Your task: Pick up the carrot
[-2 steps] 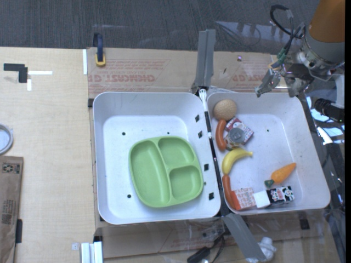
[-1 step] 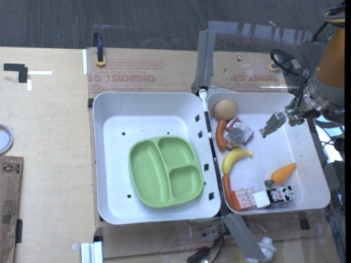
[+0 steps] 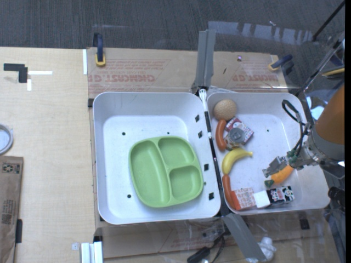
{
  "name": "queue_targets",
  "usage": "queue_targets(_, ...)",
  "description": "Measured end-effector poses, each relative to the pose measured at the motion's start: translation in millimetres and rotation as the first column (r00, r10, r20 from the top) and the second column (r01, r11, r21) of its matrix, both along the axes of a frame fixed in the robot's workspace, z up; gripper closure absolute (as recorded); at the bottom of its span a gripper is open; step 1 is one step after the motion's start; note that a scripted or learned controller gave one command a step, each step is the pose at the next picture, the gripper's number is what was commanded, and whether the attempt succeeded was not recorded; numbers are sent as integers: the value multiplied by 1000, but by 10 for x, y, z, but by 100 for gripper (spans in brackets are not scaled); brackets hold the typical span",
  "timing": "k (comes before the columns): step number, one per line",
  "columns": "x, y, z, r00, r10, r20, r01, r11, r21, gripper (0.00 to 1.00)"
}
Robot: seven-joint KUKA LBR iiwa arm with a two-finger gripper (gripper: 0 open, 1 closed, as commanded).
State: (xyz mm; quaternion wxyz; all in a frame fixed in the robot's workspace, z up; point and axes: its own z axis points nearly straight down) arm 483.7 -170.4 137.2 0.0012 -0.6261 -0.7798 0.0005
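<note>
The carrot [image 3: 282,175] is a short orange piece lying in the right bin [image 3: 263,122], near that bin's right wall and toward the front. My gripper [image 3: 276,167] reaches in from the right and sits right over the carrot's left end, touching or nearly touching it. The grey wrist partly covers the carrot's upper side. From this angle I cannot make out whether the carrot is gripped or just lying under the gripper.
The right bin also holds a brown round item [image 3: 225,108], a red sausage [image 3: 220,134], a foil packet [image 3: 238,134], a banana [image 3: 236,159], a red pepper [image 3: 228,192] and small boxes [image 3: 274,196]. A green divided plate [image 3: 165,171] lies in the left bin [image 3: 109,147].
</note>
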Motion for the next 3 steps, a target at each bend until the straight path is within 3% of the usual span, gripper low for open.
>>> queue_targets(1, 22, -424, -462, 995, 102, 1, -102, 995, 1, 0)
queue_targets(2, 26, -424, -372, 995, 99, 2, -99, 995, 1, 100)
queue_targets(3, 213, -93, 477, 999, 41, 3, -41, 999, -1, 100)
